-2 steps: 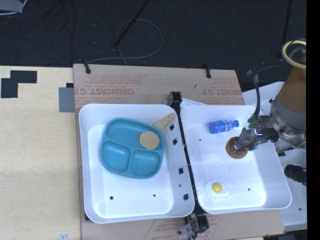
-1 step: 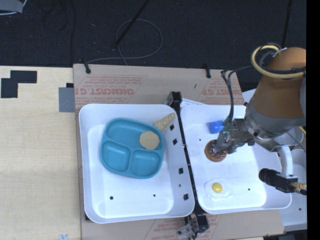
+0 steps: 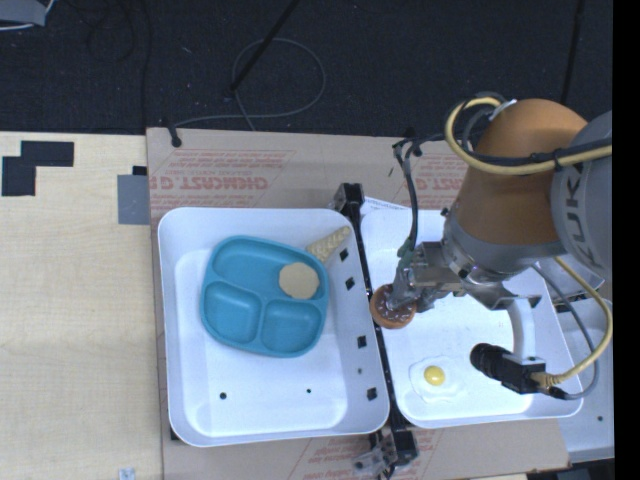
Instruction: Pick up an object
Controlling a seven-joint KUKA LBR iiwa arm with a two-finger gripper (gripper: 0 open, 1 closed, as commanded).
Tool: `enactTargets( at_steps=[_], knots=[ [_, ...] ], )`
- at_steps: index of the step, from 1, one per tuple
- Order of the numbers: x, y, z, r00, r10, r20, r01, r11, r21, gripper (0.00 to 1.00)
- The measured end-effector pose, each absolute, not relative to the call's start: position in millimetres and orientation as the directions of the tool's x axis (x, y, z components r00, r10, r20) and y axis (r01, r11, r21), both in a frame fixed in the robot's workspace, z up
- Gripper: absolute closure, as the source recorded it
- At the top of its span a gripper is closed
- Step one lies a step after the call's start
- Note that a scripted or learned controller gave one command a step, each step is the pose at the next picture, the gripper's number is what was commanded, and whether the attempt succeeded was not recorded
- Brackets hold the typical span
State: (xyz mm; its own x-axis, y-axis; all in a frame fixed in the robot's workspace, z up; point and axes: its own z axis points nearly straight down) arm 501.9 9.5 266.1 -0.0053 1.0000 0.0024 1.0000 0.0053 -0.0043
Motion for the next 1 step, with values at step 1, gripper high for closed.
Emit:
enactTargets(
  at_steps=[1],
  knots=[
    [502.9, 60.6, 243.6, -0.005, 1.0, 0.001, 1.0, 0.005, -0.008, 1.0]
  ],
)
